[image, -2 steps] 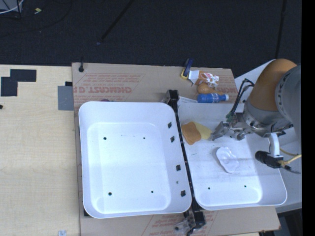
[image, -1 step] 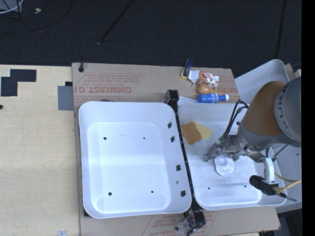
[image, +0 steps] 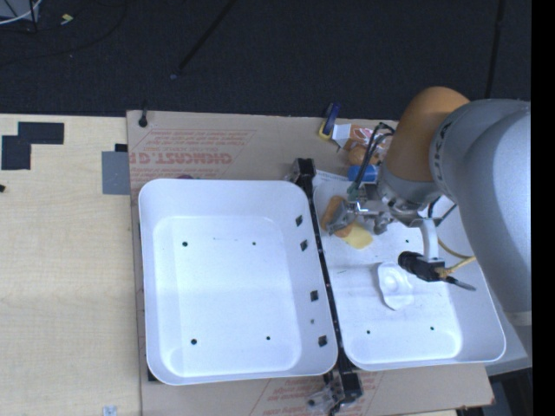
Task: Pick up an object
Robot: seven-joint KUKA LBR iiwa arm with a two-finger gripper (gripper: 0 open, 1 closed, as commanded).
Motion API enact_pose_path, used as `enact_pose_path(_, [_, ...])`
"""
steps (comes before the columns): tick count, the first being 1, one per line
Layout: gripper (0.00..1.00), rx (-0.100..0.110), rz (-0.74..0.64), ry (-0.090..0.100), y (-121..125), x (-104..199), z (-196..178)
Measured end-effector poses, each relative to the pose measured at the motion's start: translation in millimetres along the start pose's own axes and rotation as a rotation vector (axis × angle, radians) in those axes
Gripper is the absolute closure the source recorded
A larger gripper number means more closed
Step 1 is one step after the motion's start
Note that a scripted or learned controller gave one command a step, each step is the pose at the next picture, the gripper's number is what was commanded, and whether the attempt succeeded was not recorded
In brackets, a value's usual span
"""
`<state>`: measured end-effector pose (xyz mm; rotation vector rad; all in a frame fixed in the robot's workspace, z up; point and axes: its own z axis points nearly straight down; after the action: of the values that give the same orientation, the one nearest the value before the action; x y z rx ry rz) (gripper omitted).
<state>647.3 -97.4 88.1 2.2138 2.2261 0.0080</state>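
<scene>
**Pale bench, two bins: claw dips into the crowded corner**

Pale wooden bench [image: 61, 276] under a printed cardboard sheet [image: 199, 150] carries two shallow white bins side by side. The grey arm [image: 486, 180] bends its wrist down so that the claw [image: 364, 213] sits low inside the nearer bin [image: 434, 354], at that bin's back corner, probably because the pickable items lie there. Just beside the claw, on the side away from the arm, rests an orange-brown object [image: 335, 215], close to the bin wall. Just in front of the claw, toward the bin's open floor, lies a small yellow piece [image: 359, 238], which seems to touch the orange-brown one. Either could be the target. Whether the claw is wide, narrow or holding anything cannot be told from this angle. Behind the claw, outside the rim, a few small packets [image: 355, 150] sit on the cardboard. Beyond the shared wall, well apart from the claw, the other bin [image: 225, 258] shows only its bare white floor.
</scene>
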Motion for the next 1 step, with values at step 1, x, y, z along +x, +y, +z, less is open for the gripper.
enact_pose_path(1, [1.0,0.009,0.003,-0.001,-3.6,-3.4,-9.4])
